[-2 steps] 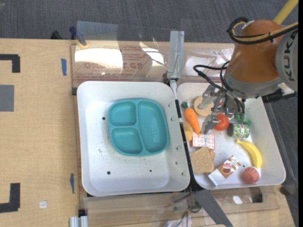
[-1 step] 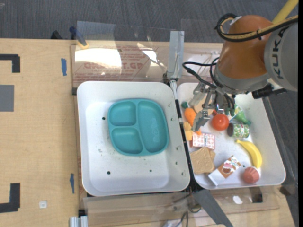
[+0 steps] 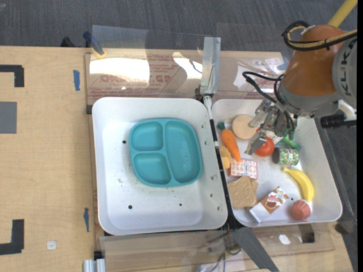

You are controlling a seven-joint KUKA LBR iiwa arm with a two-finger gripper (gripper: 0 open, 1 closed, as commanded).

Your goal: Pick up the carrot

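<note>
Because the carrot point(image 3: 229, 143) lies against the left wall of the right bin point(image 3: 329, 169), just beside the divider, any approach is cramped on that side. A round tan slice point(image 3: 243, 126) sits just above it; a cracker point(image 3: 243, 191) lies below. The pincer point(image 3: 262, 142) hovers to its right, near a tomato point(image 3: 265, 147); whether it is clenched, I cannot tell. A teal plate point(image 3: 167, 152) occupies the left bin point(image 3: 108, 169).

No legible text or labels.
</note>
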